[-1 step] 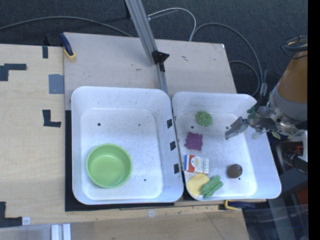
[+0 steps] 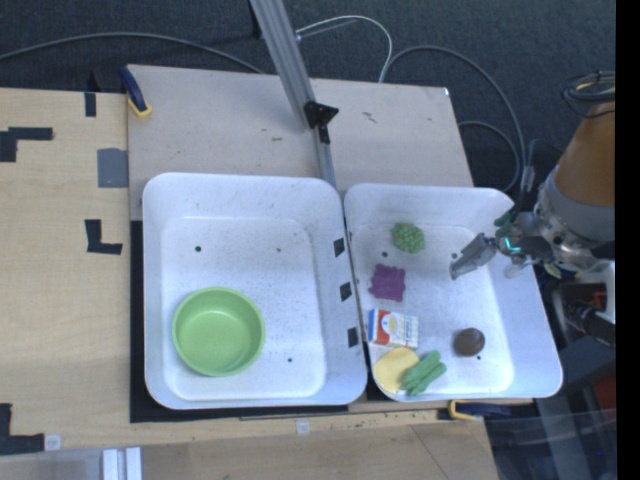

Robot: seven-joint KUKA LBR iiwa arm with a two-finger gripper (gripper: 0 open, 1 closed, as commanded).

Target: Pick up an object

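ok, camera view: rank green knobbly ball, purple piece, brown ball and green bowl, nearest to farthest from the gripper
1. green knobbly ball, right bin, up-left of the gripper.
2. brown ball, right bin, straight below the gripper; too close to call against the purple piece, left of the gripper at mid-bin.
3. green bowl, left bin, lower left corner, plainly farthest.
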